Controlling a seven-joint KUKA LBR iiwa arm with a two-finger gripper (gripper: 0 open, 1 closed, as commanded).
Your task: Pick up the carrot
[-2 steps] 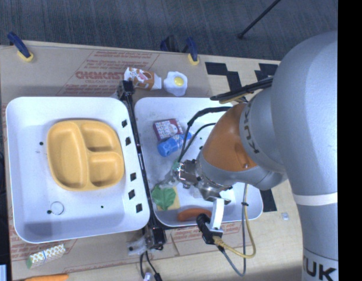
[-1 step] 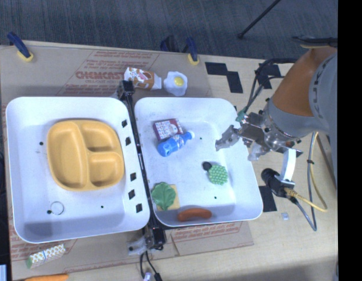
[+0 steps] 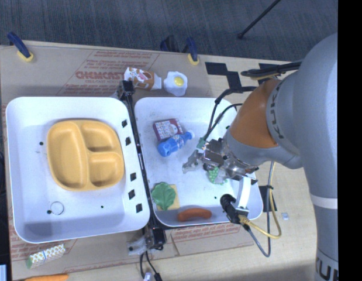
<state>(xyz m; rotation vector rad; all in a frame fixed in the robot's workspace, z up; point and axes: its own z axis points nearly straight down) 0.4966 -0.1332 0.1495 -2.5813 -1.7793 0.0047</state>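
Starting at the left, I am seeing the shallow white left-hand bin sitting on the cardboard-covered bench. A yellow plastic tray with three compartments is lying flat in the middle of it, well apart from the walls.

Along the bench's far edge, above the seam between the bins, a small brown-and-white carton is lying on its side, with a white-and-yellow fried-egg toy just beside it to the right.

Moving into the shallow white right-hand bin, I am seeing a dark red rectangular packet lying toward the far side, and a blue plastic bottle on its side, touching the packet's near edge. At the near left corner a green leafy toy vegetable is resting on a pale yellow piece. The orange carrot is lying flat along the near wall, just to the right of the green vegetable.

Further right, the metal two-finger gripper is hanging over the right half of this bin, apart from the carrot and farther from the camera than it. Something small and green is showing at the fingertips, but I cannot tell what it is, nor how the fingers are standing. The grey arm with its orange band is reaching in from the right.
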